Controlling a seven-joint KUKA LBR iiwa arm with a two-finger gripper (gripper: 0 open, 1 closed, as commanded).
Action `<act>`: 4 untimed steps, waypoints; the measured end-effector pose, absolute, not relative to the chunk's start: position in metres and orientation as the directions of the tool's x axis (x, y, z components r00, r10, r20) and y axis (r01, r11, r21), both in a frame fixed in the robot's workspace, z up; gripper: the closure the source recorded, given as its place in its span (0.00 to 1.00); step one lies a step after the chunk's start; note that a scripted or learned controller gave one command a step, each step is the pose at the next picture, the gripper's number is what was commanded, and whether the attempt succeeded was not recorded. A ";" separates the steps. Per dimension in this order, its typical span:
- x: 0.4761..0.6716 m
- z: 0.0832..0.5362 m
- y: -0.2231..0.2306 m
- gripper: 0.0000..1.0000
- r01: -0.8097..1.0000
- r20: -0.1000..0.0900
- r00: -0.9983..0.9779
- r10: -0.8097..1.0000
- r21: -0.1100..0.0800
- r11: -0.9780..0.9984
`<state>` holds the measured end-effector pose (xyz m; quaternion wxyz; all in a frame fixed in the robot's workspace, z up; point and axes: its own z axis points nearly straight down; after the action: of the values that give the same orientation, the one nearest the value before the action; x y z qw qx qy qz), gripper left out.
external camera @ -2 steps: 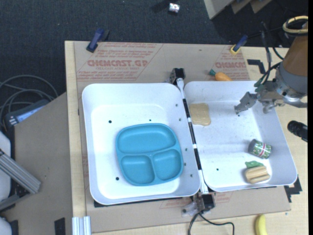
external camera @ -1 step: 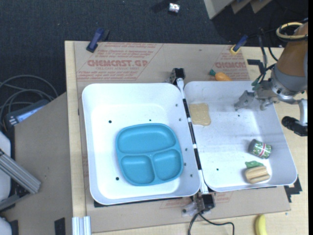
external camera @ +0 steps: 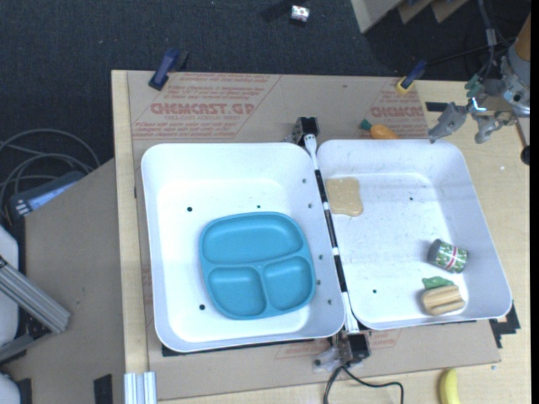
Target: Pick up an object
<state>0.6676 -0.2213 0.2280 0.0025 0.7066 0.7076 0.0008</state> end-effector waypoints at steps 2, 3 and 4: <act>0.628 0.146 -0.220 0.00 1.000 -0.002 -0.001 1.000 0.003 0.001; 0.667 0.187 -0.224 0.00 1.000 -0.002 -0.001 1.000 0.004 0.001; 0.623 0.084 -0.163 0.00 1.000 0.001 -0.001 1.000 -0.001 0.001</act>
<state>0.6235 -0.1630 0.0842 -0.0006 0.7069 0.7074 -0.0001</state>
